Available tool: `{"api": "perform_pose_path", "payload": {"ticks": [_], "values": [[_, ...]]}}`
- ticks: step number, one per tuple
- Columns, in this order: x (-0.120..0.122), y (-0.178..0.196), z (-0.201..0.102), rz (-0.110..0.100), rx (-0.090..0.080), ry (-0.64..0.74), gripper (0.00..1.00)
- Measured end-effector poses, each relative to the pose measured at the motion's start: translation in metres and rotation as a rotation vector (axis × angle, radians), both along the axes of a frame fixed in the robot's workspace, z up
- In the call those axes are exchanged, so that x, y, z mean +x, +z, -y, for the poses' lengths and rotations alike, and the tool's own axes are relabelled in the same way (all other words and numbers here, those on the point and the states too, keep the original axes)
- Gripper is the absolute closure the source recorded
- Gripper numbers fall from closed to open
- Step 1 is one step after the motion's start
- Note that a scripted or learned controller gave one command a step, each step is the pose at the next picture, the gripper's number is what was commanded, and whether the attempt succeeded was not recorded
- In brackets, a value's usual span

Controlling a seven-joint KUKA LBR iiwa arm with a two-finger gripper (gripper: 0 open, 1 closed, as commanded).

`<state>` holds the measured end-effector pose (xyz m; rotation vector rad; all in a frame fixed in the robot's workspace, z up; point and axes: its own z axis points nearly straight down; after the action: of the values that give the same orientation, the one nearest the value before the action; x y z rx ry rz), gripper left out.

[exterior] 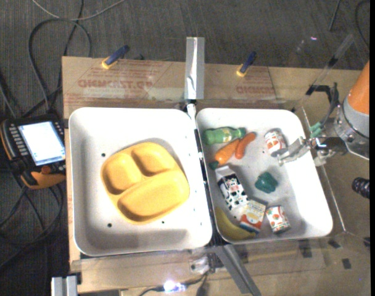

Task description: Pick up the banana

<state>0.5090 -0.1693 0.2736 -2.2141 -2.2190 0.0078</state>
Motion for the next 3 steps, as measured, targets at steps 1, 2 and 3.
{"api": "perform_pose_path", "payload": {"ticks": [1, 2, 3], "values": [[-0.027, -0.124, -0.062, -0.002, 0.002, 0.11, 0.0], [0.01, -0.17, -0.06, 0.005, 0.002, 0.184, 0.0], [0.08, -0.185, -0.07, 0.024, -0.004, 0.021, 0.0]]}}
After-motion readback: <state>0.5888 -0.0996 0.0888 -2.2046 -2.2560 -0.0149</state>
